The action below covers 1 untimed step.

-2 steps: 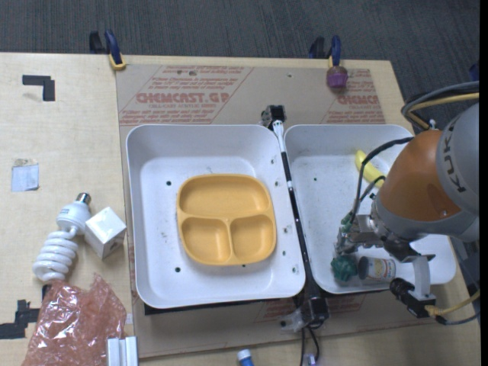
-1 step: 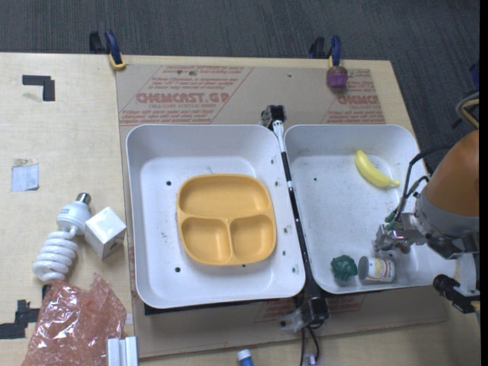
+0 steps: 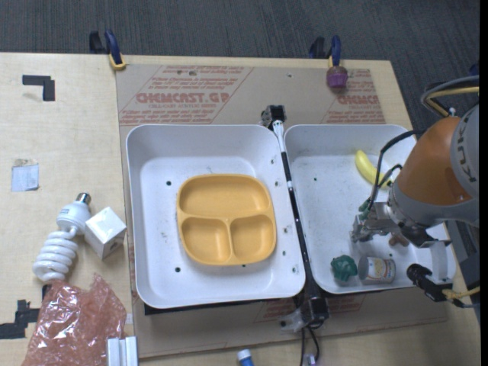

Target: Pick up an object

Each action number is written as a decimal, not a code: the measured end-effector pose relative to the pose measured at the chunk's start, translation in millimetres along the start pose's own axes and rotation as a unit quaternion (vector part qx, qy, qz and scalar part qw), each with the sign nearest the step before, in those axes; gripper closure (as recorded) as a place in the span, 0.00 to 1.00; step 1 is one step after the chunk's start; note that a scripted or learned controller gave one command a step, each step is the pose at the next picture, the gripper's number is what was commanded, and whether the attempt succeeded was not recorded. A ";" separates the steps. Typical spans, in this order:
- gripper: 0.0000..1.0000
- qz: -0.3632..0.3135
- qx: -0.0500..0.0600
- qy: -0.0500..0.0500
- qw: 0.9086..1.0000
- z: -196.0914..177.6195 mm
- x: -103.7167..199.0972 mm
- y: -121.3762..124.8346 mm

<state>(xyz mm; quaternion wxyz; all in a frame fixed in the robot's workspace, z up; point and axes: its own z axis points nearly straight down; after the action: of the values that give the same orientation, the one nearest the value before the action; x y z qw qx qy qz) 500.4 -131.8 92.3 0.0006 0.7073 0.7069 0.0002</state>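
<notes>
In the right bin (image 3: pixel 320 166) my gripper (image 3: pixel 371 229) hangs low over the floor, with the orange-banded arm (image 3: pixel 435 166) reaching in from the right. Just below it a small green object (image 3: pixel 343 268) lies beside a small tin on its side (image 3: pixel 377 269). A yellow banana (image 3: pixel 365 166) rests near the bin's far right, partly hidden by the arm. None of these shows inside the gripper.
A yellow divided plate (image 3: pixel 226 218) sits in the left bin (image 3: pixel 145 204). On the bench to the left lie a spiral light bulb (image 3: pixel 61 242), a white cube (image 3: pixel 105 231) and a crumpled plastic bag (image 3: pixel 72 322). A purple object (image 3: pixel 337 75) lies beyond the bins.
</notes>
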 end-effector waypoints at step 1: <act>0.00 -0.001 0.000 0.000 1.000 0.1 35.5 20.3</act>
<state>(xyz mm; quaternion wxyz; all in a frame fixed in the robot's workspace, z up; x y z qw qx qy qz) 520.7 -96.3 92.3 0.0004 0.7069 0.7073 0.0001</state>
